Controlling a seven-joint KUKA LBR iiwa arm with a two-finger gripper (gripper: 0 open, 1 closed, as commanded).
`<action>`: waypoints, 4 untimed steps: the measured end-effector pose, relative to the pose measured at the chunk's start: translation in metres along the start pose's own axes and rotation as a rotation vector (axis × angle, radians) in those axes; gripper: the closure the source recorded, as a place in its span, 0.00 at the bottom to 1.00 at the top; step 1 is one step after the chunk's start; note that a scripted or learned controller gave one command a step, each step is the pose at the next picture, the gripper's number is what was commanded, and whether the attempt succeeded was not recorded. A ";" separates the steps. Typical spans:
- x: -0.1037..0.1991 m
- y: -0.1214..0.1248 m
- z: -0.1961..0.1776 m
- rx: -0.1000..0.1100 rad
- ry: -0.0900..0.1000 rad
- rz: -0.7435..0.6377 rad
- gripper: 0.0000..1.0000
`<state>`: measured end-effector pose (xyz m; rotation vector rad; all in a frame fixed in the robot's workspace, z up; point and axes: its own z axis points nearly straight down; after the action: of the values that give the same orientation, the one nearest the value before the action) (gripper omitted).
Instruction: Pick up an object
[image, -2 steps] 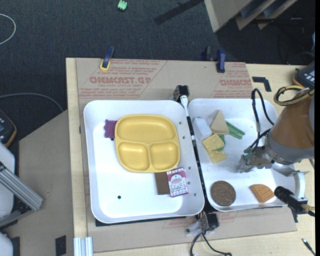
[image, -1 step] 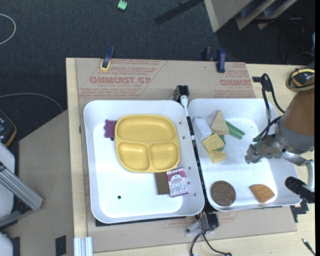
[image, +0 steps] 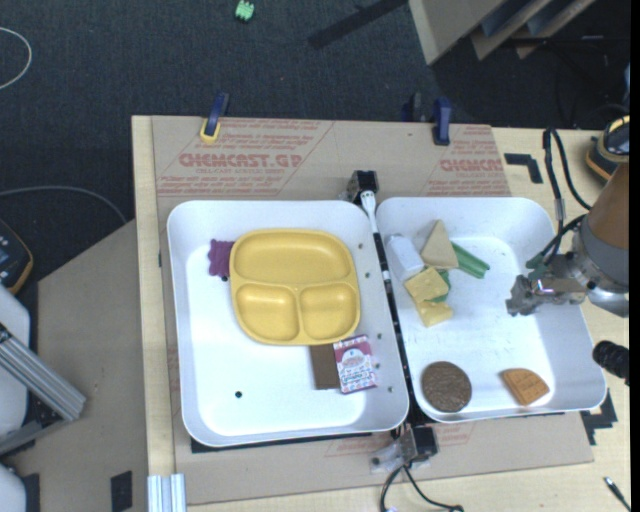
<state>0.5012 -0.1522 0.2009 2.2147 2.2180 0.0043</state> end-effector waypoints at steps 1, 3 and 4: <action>0.000 0.002 -0.026 0.001 0.001 0.000 1.00; 0.090 0.071 -0.013 0.003 0.003 -0.005 1.00; 0.141 0.092 -0.011 0.003 0.005 -0.005 1.00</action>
<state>0.5931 -0.0106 0.2121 2.2127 2.2275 0.0060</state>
